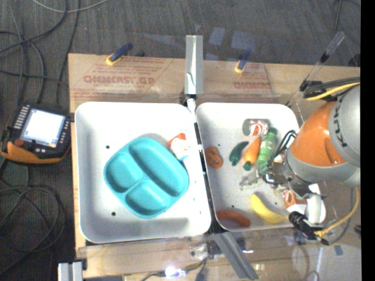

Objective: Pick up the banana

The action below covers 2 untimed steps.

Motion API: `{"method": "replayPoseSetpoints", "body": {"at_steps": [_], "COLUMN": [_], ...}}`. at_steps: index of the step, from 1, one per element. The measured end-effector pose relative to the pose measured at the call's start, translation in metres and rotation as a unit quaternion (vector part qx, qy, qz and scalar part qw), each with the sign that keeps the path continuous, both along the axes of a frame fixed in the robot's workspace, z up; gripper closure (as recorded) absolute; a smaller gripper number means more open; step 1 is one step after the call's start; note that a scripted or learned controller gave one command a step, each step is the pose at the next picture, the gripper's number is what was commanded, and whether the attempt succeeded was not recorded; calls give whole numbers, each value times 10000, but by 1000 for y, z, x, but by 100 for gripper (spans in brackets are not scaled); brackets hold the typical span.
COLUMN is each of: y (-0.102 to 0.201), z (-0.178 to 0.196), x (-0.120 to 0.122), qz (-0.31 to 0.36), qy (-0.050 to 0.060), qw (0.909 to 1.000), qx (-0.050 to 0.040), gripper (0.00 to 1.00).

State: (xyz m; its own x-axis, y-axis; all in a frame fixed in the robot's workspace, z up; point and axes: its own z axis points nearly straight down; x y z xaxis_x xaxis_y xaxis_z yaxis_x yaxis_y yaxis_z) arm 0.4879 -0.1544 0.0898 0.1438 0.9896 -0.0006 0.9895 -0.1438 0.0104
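Yellow banana (266, 209): curved, right bin (225, 116)
neighbours: sausage (234, 218), carrot (252, 150), green bottle (266, 147)
pincer (265, 177): can't tell if open

A teal divided tray (147, 176) lies in the left bin (88, 215); a carrot (252, 150) touches a green bottle (266, 148)

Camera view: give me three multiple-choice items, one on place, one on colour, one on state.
1. Where does the banana lie?
A. right bin, near its front edge
B. left bin, beside the tray
C. on the bench behind the bins

2. What colour is the divided tray in the left bin?
A. red
B. turquoise
C. yellow

3. How does the tray sit?
A. flat, open side up
B. on its edge against the wall
C. upside down

Key: 1 A, it lies low in the right bin, beside the gripper; 2 B, its surface is plainly turquoise; 3 A, its compartments face the camera.
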Motion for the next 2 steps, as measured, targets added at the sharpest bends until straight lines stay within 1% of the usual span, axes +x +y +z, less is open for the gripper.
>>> {"method": "replayPoseSetpoints", "body": {"at_steps": [1,2], "y": [-3,-4], "z": [0,-1], "x": [0,-1], "qz": [178,504], "qy": [16,21], "qw": [9998,9987], "qx": [27,7], "gripper": [0,0]}}
